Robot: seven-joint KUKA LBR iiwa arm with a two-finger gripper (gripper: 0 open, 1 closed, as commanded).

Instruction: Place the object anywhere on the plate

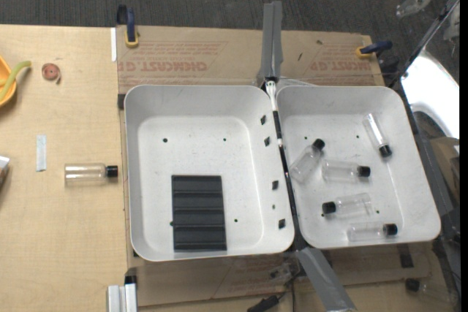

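A black ribbed plate (197, 213) lies flat on the floor of the left bin (146, 128), near its front edge. Several clear vials with black caps lie on their sides in the right bin (409, 157). One vial (306, 160) rests close to the divider and another vial (344, 172) lies in the middle. A third vial (377, 134) is at the back right. Two more, a vial (349, 207) and a vial (369, 231), lie near the front rim.
On the wooden bench left of the bins lies a clear bottle (86, 172) with a black cap. Near it are a small white strip (41, 153), a pink disc (50, 71) and an orange bowl (4, 82). Clamps (129, 24) hold the cardboard behind the bins.
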